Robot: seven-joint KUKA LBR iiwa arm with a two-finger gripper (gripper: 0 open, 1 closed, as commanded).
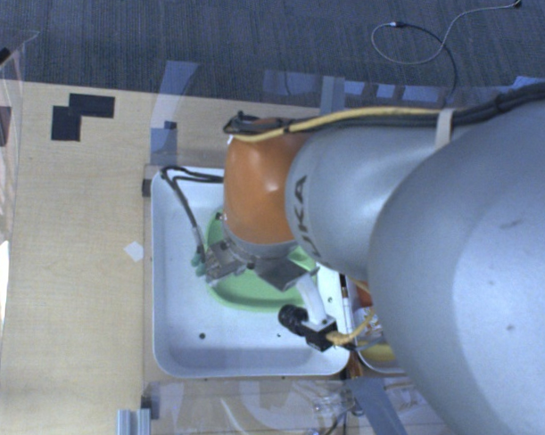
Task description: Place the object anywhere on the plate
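A light green plate (252, 292) lies in the left white bin (177, 253), mostly covered by the arm's orange band and wrist. The gripper (202, 261) reaches down at the plate's left edge, with small green-tipped fingers (198, 261) just showing beside the wrist. The arm hides whatever lies beneath it on the plate, and I see no object between the fingers.
The grey arm covers most of the right side of the view and the right bin, where a bit of yellow and orange (375, 349) peeks out. A black cable (185, 205) loops over the left bin's back corner. Bare wooden bench (65, 276) lies left of the bin.
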